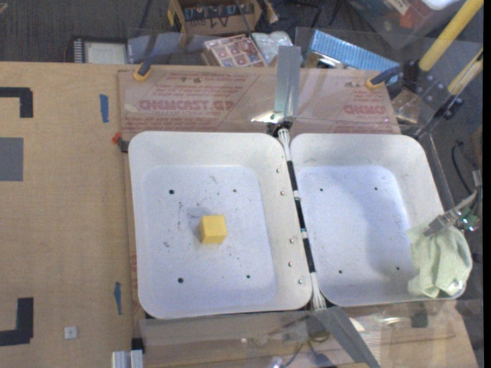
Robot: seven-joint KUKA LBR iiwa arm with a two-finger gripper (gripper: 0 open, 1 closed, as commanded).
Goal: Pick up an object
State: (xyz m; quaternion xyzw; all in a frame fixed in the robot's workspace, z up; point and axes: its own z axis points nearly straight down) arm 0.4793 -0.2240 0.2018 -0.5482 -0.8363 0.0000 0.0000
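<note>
Yellow block (214, 229): it sits flat on the floor of the left bin (153, 159), near the middle, a little toward the near side, touching no wall.
Left bin: white and shallow, its floor speckled with dark marks around the block.
Right bin (345, 156): white, pressed against the left bin along the central seam.
Pale green cloth (443, 263): crumpled over the near right corner of the right bin, partly draped across the rim.
My claw (454, 221): I see a thin metallic part at the right rim of the right bin, just above the cloth; I cannot tell how it stands, or whether it touches the cloth.
Block and claw: well apart, in different bins.
Counter (61, 205): bare brown board left of the bins, with black and blue tape marks.
</note>
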